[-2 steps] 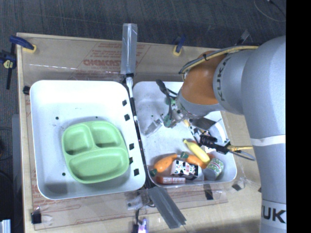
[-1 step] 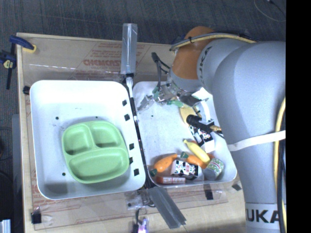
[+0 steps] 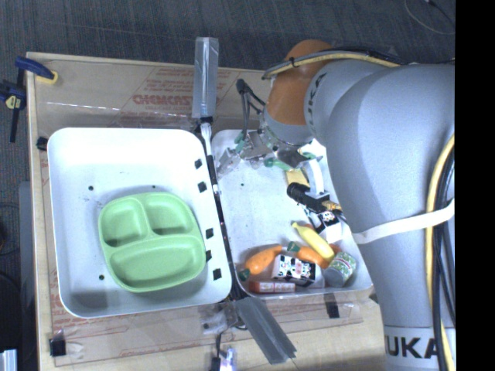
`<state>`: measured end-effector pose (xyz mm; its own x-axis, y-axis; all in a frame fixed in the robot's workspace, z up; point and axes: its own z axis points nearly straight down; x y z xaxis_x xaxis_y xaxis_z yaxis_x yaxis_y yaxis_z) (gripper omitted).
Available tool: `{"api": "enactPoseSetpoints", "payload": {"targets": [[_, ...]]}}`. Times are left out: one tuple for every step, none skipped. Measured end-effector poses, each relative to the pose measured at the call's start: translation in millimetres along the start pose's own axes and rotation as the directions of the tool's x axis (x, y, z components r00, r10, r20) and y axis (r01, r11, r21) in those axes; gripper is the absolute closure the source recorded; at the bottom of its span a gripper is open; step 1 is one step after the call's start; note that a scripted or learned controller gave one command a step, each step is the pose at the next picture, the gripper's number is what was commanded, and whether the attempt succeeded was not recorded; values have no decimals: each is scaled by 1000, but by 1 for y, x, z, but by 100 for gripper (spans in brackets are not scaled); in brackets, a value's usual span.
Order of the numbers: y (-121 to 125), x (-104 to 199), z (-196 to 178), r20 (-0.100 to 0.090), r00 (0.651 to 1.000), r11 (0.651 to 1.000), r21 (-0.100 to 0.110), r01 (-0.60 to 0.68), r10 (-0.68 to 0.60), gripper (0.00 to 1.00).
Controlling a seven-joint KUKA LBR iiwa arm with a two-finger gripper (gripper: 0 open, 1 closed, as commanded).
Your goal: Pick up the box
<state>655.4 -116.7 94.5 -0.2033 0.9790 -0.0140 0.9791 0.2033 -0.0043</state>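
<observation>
Here the grey arm (image 3: 387,168) fills the right of the frame, and its tool (image 3: 251,147) sits low at the upper end of the right bin (image 3: 247,207); whether the tool is spread or pressed together I cannot tell. The box (image 3: 295,269), white with dark print, lies at the lower end of that bin, well apart from the tool, beside an orange carrot-like piece (image 3: 261,260), with a banana (image 3: 313,242) just above it. A green divided plate (image 3: 152,240) rests in the left bin (image 3: 69,168) on the bench (image 3: 116,91)

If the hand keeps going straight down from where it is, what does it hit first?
Probably the bare white floor of the right bin near its far end; the hand hangs there, away from the box. Depth is unclear.
</observation>
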Motion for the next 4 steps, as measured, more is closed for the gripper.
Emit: {"api": "enactPoseSetpoints", "payload": {"targets": [[-7, 46, -99, -14, 975, 975, 0, -222, 222, 0], [16, 68, -99, -13, 999, 999, -6, 49, -49, 0], [3, 41, -41, -23, 984, 984, -18, 175, -175, 0], [-5, 38, -31, -29, 975, 975, -36, 220, -221, 0]]}}
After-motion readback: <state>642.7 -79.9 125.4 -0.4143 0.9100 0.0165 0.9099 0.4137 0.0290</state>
